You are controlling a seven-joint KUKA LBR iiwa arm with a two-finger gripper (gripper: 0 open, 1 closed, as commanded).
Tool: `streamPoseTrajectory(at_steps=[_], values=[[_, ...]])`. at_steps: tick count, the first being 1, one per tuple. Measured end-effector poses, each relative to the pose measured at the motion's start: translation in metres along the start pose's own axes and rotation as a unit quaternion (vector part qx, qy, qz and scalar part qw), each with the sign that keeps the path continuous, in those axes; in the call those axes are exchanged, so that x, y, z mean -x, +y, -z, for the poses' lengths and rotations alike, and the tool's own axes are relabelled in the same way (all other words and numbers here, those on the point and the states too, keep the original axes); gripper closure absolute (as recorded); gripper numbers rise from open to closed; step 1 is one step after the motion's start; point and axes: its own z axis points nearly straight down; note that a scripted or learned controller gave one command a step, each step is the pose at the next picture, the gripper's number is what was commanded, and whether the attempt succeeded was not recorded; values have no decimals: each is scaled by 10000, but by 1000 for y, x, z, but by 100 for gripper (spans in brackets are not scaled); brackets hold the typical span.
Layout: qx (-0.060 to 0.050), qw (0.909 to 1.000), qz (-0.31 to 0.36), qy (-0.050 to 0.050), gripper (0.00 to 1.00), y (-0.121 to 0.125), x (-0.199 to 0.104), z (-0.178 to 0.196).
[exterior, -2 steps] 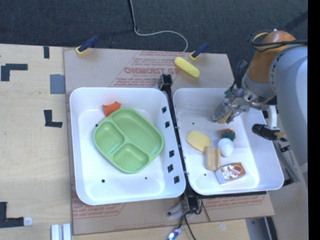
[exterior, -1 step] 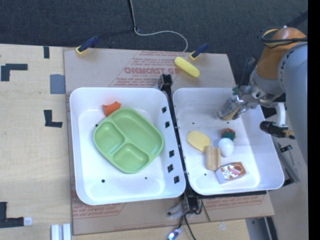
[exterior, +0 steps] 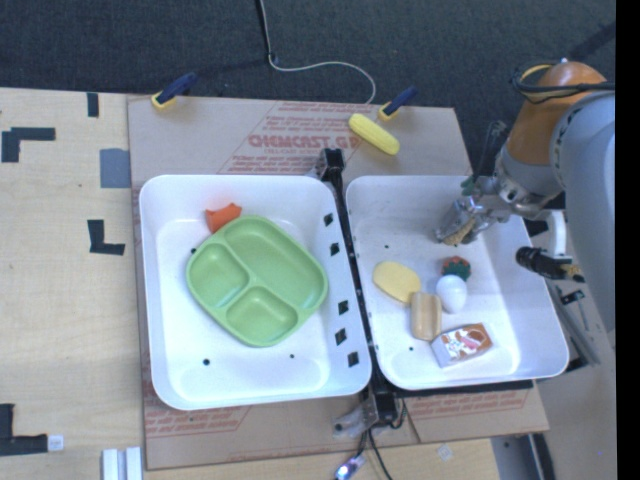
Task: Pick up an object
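A: Shapes in right bin (exterior: pixel 520 353)?
B: Smooth yellow oval (exterior: pixel 397 281), tan block (exterior: pixel 426 316), white egg (exterior: pixel 452 292), flat red packet (exterior: pixel 462 344)
A: Gripper (exterior: pixel 458 228)?
B: Low over bin's upper right, above-right of oval, apart; jaw state – can't tell
A: Left bin (exterior: pixel 160 268)?
B: Glossy green divided plate (exterior: pixel 257 280), orange bit (exterior: pixel 223 215) at its top edge

Fixed overhead camera, slanted down, both white bins (exterior: pixel 160 268) framed (arm (exterior: pixel 585 158) entering right)
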Motion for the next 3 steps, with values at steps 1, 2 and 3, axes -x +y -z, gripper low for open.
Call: streamPoseTrajectory(at_steps=[1,2,3], values=[[4,10000,0,-6,100,0,0,0],[4,10000,0,-6,100,0,0,0],[4,10000,0,-6,100,0,0,0]])
